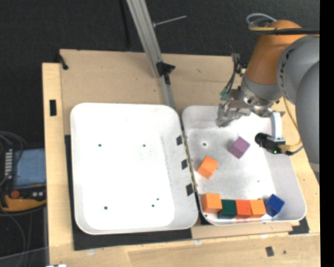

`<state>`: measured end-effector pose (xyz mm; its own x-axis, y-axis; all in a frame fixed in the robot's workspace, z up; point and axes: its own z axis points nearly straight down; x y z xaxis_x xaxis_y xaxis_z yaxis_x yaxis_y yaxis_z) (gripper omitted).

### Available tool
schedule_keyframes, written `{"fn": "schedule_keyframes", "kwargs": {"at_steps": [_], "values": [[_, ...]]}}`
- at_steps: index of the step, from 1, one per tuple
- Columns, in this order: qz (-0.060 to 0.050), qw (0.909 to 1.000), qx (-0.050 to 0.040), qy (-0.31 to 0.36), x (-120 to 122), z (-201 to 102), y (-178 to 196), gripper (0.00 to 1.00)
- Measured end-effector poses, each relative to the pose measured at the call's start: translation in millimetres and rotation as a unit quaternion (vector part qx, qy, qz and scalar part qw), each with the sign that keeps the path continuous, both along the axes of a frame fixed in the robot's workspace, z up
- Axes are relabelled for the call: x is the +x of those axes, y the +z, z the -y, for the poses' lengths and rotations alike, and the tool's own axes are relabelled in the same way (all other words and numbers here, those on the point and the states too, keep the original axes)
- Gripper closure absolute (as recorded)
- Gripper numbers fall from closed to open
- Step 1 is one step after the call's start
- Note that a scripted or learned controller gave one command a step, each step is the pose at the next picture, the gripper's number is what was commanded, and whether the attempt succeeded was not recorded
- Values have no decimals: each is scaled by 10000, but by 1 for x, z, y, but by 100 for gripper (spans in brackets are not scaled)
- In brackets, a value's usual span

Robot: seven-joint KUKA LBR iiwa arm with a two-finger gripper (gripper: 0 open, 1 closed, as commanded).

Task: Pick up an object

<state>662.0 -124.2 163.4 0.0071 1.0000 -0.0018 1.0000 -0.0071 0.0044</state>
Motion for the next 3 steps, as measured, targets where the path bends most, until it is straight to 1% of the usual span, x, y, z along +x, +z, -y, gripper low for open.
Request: {"fn": "schedule_keyframes", "kwargs": {"at_steps": [3], "values": [[13,10000,1,56,0,-4,136,100]]}}
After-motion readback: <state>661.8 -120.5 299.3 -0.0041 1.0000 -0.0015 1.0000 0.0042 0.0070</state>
